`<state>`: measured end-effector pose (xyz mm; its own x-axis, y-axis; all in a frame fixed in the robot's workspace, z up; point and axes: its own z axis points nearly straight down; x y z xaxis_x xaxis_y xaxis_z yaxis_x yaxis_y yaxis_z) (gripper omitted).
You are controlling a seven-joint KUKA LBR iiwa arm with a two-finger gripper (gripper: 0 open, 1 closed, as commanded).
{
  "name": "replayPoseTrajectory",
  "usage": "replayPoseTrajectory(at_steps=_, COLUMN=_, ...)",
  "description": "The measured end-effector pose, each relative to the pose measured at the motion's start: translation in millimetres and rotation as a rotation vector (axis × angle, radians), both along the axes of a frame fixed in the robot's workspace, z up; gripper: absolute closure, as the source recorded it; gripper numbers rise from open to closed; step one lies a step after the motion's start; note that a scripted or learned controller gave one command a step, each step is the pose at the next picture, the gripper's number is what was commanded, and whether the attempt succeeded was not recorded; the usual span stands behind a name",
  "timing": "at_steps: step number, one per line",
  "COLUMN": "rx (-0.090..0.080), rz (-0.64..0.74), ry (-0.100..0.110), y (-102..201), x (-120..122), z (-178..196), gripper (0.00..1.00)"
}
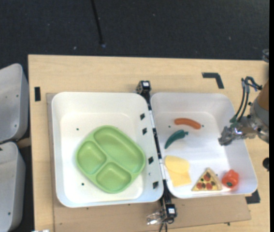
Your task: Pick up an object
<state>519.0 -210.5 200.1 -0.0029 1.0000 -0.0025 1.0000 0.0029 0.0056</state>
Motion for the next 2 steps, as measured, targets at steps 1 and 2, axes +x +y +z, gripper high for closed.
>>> replayPoseTrajectory(at_steps=1, rx=0.000, rz=0.000, ry=-0.001, y=-2, x=1, z=44, gripper=1.00)
replayPoseTrajectory(at_steps=2, rx=0.002, rz=0.004, ry=0.005, y=52, x=10, z=40, gripper=1.00)
